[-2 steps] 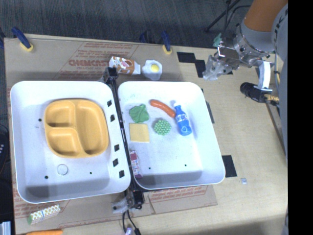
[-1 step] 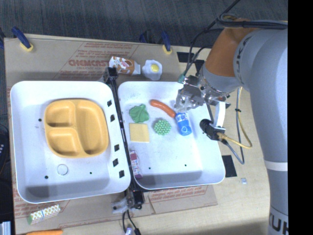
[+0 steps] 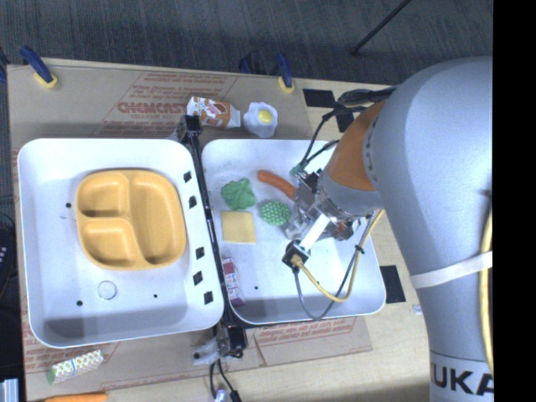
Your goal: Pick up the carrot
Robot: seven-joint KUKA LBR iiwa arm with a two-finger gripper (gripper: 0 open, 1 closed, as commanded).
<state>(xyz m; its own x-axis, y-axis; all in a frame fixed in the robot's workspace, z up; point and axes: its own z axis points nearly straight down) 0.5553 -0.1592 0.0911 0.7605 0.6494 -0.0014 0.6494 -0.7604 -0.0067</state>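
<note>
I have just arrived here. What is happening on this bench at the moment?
A grey arm reaches in from the right over the right bin. Its gripper hangs close to the carrot, which lies on the bin floor, apparently not yet lifted. Near the carrot lie a green leafy piece, a green knobbly piece and a yellow slice. The left bin holds a yellow divided plate.

red "CHEMCAS" print on cardboard [image 3: 100, 90], white letters "UKA" on arm [image 3: 444, 166]
</note>
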